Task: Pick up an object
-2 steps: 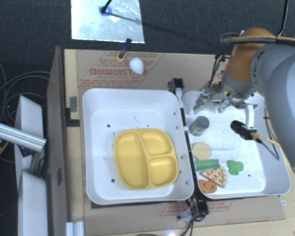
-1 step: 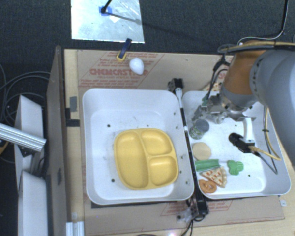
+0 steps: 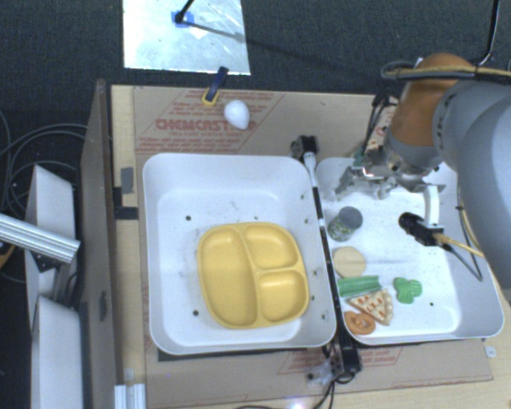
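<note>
My gripper [image 3: 365,180] hangs over the far left corner of the right bin [image 3: 473,309], under the arm's orange band. Just below it a small round grey-green thing [image 3: 347,221] lies by the bin's left wall. Farther toward the front lie a beige round disc [image 3: 350,261], a green bean pod [image 3: 358,285], a toy pizza slice [image 3: 370,308] and a small green leafy toy [image 3: 407,289]. Nothing shows between the gripper and these things.
The left bin [image 3: 166,186] holds a yellow divided plate [image 3: 253,273]. Behind the bins on the cardboard lie a white egg-shaped thing [image 3: 236,113] and a blue and yellow tool [image 3: 214,87]. A foil sheet [image 3: 186,20] lies farther back.
</note>
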`<state>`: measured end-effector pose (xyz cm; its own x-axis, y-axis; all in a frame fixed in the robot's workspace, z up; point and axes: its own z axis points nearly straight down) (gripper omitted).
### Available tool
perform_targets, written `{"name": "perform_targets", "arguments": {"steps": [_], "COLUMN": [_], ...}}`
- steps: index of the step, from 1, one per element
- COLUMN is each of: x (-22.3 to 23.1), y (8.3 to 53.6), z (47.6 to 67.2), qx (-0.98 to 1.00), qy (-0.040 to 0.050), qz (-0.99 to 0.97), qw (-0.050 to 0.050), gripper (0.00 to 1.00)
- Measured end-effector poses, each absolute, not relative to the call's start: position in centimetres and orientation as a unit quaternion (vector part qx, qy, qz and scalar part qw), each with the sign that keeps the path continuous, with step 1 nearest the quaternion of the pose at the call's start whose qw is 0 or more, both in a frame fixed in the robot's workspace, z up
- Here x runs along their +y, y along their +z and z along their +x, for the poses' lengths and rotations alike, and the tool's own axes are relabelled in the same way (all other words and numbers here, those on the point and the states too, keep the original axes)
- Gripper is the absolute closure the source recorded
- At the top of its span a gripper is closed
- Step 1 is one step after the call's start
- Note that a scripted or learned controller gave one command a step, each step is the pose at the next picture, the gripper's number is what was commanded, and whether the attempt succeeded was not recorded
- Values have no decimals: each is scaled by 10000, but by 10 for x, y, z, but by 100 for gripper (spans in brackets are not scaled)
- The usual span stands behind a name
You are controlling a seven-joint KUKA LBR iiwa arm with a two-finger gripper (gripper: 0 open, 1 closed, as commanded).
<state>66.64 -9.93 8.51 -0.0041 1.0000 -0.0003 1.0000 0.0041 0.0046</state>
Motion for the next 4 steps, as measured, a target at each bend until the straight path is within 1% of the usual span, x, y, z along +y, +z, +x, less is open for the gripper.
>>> {"name": "perform_targets", "arguments": {"steps": [1, 2, 3, 4], "x": [-87, -101, -85, -91], "y": [84, 85, 85, 84], "z": [636, 670, 657, 625], "qx": [7076, 7085, 7091, 7075], "qy": [0, 13, 1, -1], "qz": [7066, 7057, 7051, 7067], "qw": [-2, 18, 0, 0], "gripper": [0, 0, 0, 0]}}
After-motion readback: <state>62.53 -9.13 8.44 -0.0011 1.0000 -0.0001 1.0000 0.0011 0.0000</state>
